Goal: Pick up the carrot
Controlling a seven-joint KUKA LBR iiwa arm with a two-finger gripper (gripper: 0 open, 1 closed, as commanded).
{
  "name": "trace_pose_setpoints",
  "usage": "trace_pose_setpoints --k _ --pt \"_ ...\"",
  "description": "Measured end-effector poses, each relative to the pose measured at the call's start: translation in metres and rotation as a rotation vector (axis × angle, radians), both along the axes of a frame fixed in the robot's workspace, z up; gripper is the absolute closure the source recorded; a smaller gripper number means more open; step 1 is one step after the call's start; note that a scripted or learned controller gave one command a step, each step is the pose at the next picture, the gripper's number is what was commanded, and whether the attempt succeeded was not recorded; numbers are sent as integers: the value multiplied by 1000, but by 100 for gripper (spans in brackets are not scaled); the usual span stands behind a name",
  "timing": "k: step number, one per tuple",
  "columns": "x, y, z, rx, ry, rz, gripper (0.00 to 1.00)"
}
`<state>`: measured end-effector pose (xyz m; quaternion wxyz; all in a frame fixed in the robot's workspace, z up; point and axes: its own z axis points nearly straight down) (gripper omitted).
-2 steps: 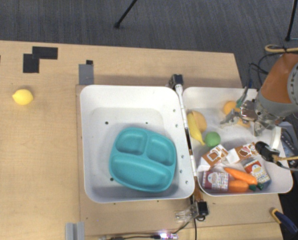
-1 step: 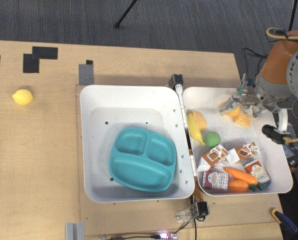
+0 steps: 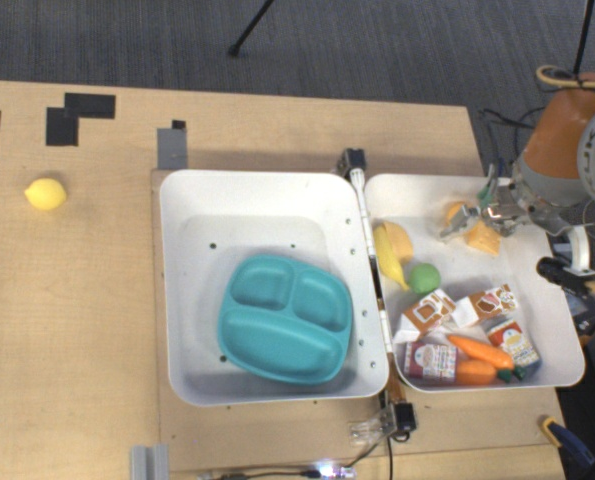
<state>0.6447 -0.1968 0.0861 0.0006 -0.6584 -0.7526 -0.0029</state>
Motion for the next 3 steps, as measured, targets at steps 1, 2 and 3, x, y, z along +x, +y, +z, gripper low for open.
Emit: trace_pose_setpoints --k 1,2,3 --pt "24 1 -1 17 22 -206 0" --pt "10 3 -2 -2 5 -24 0" --pt "11 3 9 -4 1 -22 100"
